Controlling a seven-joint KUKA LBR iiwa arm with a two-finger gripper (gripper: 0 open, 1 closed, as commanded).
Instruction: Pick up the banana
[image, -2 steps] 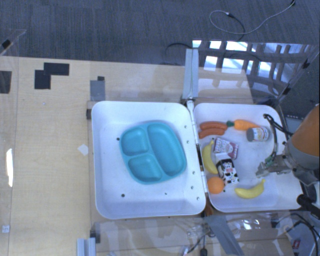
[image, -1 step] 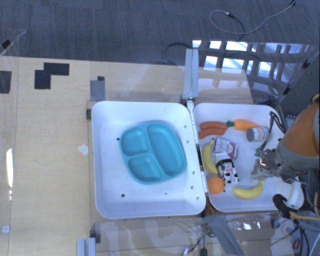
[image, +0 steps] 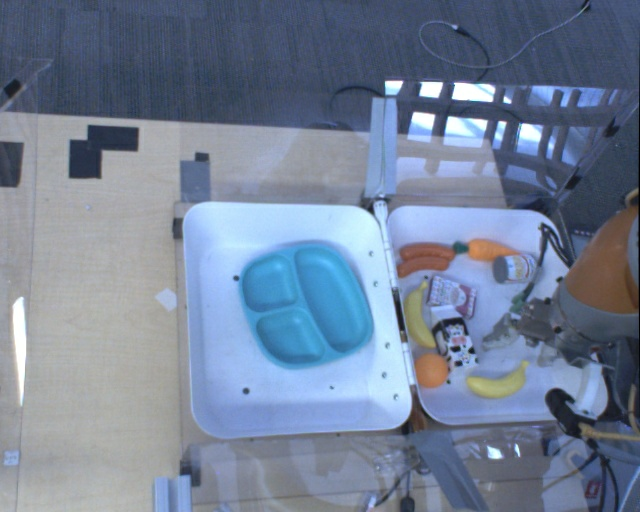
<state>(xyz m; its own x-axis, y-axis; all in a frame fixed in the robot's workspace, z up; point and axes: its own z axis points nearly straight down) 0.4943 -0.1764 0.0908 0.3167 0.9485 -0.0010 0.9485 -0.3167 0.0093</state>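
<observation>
Two yellow curved bananas in right white bin: one by near edge, other along left wall. My claw between; whether apart, cannot tell. Risk: snagging black-and-white cow toy or orange ball instead.

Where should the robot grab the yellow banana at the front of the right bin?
Probably around its middle, coming straight down from above. The banana lies flat and curved, ends turned up, with bare floor on its far and near sides. The orange sits near its left tip, so the middle gives more room.
</observation>
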